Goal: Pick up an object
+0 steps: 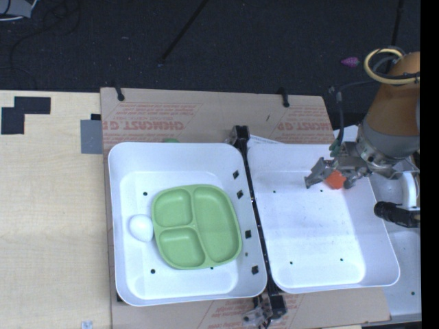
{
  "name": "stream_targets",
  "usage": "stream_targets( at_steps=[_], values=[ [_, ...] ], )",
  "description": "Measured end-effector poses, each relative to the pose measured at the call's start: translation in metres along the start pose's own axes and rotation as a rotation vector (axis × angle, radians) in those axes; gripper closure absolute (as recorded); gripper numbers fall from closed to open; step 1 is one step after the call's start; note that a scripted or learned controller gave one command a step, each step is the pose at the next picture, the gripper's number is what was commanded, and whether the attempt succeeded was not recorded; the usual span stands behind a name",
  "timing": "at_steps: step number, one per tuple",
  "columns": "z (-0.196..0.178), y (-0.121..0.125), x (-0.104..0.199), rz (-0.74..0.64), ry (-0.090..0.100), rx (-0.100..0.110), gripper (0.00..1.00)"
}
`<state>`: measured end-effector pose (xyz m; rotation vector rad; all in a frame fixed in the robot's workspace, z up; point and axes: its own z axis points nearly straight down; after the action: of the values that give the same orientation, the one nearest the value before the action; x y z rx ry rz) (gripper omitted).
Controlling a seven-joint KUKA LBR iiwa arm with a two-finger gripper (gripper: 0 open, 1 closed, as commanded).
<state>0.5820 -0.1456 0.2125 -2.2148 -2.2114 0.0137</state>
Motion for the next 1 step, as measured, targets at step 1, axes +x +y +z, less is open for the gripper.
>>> stream_targets(
  at_steps=[1],
  values=[
    [-0.0071,0.0025,-0.0001,-0.002,-0.001,-0.011,0.0]
  ],
)
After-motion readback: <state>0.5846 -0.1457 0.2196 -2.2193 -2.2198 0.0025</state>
